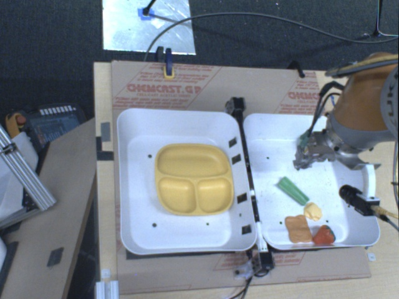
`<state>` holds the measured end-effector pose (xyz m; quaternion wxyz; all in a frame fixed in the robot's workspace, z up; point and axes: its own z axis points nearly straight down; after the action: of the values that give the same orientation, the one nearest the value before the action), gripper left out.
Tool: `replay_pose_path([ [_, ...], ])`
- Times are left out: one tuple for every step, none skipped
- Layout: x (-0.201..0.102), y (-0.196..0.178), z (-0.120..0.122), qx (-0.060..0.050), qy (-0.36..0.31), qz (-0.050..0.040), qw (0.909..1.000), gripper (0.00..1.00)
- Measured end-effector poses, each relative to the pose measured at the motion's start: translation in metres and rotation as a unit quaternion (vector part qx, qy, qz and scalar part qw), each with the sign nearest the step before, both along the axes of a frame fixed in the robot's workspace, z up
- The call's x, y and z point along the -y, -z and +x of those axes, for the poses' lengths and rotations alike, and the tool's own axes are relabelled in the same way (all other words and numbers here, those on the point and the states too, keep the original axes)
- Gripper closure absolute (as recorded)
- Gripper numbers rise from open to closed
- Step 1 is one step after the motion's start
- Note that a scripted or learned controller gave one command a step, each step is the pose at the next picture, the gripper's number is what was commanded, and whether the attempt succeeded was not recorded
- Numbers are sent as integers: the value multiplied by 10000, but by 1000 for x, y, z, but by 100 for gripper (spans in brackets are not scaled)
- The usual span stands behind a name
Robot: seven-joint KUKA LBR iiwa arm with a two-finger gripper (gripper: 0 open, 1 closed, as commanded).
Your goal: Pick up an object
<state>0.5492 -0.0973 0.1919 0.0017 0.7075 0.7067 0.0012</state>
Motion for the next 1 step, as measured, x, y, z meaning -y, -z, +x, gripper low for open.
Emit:
replay_pose_path([
  [6, -63, 1, 18, -23, -4, 10000, 100],
])
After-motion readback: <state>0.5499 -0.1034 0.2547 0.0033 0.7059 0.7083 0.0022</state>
